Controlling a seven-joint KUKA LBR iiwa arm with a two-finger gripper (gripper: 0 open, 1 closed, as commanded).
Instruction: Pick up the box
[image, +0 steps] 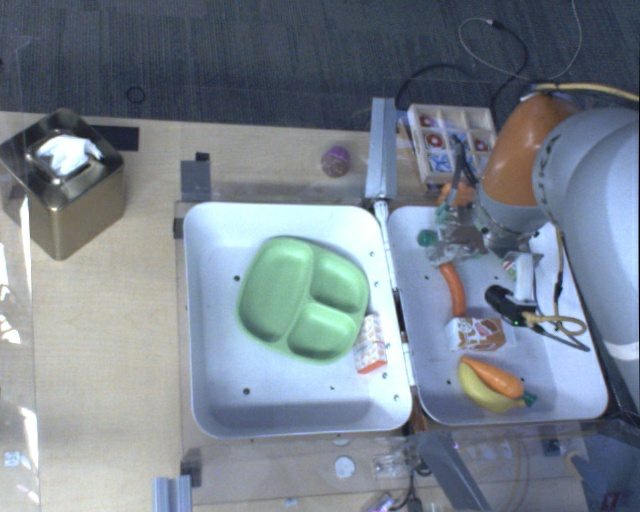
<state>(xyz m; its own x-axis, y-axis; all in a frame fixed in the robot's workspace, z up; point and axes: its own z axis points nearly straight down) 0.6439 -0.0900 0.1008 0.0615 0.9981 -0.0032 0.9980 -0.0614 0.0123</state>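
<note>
A small white and red box (371, 345) lies in the left bin (215, 400), tilted against the right edge of a green divided plate (303, 297). A small brown and white carton (478, 334) lies in the middle of the right bin (580, 395). My gripper (447, 240) hangs over the far part of the right bin, just above the top end of an orange sausage (455, 289). It is well away from both boxes, and nothing shows in its grasp.
A carrot (495, 377) lies on a banana (484, 392) at the near end of the right bin. A gold tissue box (65, 190), a purple ball (336, 160) and a tray of packets (445, 140) stand outside the bins.
</note>
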